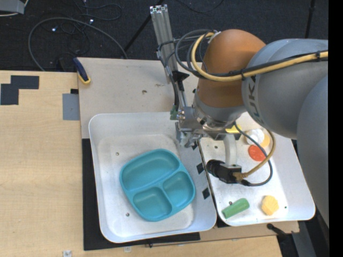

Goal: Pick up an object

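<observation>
Bins sit side by side on the bench, and both are white. The left bin [102, 159] has a blue plate [156, 184] in it, with three little sections. The plate lies flat near the middle of that bin, and nothing is touching it.

The gripper [188, 136] hangs over the edge where the two bins meet, just above and to the right of the plate. It is too dark and small there to tell whether it is clenched or let go, and no thing shows in it. So I think the picking up is not done yet. The arm [252, 84] must go down onto one thing, squeeze it, and lift it.

The right bin [300, 197] holds small things. A green piece [235, 208] and a yellow piece [269, 204] lie near its front. An orange piece [256, 152] lies farther back, close under the arm. All of them rest on the bin floor.

Part of a letter or two shows on the grey side of the arm, but it is too cut off to read.
</observation>
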`<state>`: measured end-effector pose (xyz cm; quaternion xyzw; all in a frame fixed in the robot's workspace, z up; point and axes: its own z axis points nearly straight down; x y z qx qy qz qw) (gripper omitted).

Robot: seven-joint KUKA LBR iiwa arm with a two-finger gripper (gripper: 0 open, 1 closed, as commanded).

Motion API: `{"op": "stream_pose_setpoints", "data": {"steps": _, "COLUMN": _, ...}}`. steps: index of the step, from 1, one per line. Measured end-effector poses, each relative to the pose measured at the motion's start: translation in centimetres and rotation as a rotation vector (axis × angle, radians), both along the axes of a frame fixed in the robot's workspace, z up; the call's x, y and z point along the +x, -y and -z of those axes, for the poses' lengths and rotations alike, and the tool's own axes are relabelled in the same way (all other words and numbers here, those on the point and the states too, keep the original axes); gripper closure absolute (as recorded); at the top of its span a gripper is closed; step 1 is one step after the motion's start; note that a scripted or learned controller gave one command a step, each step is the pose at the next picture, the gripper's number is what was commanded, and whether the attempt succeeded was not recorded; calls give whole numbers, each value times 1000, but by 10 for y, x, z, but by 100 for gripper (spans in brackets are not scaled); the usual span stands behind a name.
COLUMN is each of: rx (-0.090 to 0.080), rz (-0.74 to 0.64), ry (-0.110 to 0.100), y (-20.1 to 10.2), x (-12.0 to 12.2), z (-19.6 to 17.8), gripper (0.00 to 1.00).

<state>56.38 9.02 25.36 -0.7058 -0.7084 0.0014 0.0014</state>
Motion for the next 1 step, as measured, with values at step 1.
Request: {"op": "stream_pose_setpoints", "data": {"steps": 1, "rx": -1, "rz": 2, "ry": 0, "y": 1, "x": 0, "z": 0, "gripper": 0}}
